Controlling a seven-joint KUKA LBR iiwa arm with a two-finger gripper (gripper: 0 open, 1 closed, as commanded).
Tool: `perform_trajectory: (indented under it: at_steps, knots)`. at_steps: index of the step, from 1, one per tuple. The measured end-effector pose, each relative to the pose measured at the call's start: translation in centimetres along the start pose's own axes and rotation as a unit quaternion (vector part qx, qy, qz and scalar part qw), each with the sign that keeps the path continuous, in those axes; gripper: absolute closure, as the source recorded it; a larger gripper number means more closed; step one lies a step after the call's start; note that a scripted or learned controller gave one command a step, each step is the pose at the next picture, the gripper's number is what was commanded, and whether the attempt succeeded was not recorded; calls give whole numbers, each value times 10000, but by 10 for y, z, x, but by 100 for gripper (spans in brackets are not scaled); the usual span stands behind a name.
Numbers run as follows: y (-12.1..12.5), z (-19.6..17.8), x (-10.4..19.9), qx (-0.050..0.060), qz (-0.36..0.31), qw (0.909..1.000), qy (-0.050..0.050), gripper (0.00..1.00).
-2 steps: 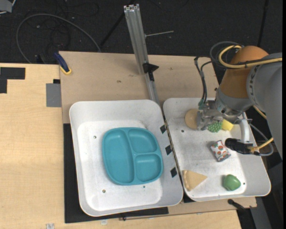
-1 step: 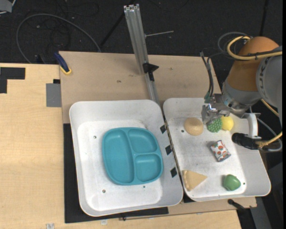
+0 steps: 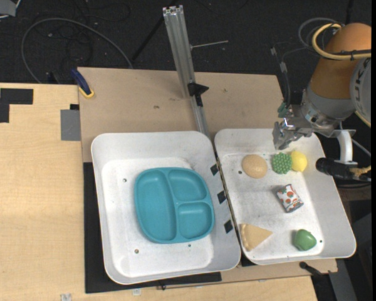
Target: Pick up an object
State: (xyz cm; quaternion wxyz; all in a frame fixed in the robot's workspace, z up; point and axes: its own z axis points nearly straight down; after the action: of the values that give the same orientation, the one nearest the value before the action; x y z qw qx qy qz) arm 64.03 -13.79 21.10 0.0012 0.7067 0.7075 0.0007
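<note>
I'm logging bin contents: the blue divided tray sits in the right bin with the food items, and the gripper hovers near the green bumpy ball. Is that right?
Not quite. The camera view shows the blue tray in the left bin, alone. The food items lie in the right bin, where the gripper is indeed near the green ball.

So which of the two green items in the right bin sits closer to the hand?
The bumpy green ball, touching the yellow piece just below the hand. The smooth green one lies at the bin's near corner.
</note>
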Motion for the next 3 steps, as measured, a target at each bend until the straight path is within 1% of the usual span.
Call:
perform_trajectory:
  at_steps: [1, 2, 3]
  knots:
    - [-9, -48, -4, 7, 17, 10000, 1, 100]
    - [-19, -35, 41, 38, -12, 10000, 11, 100]
    - [-33, -28, 101, 40, -18, 10000, 12, 100]
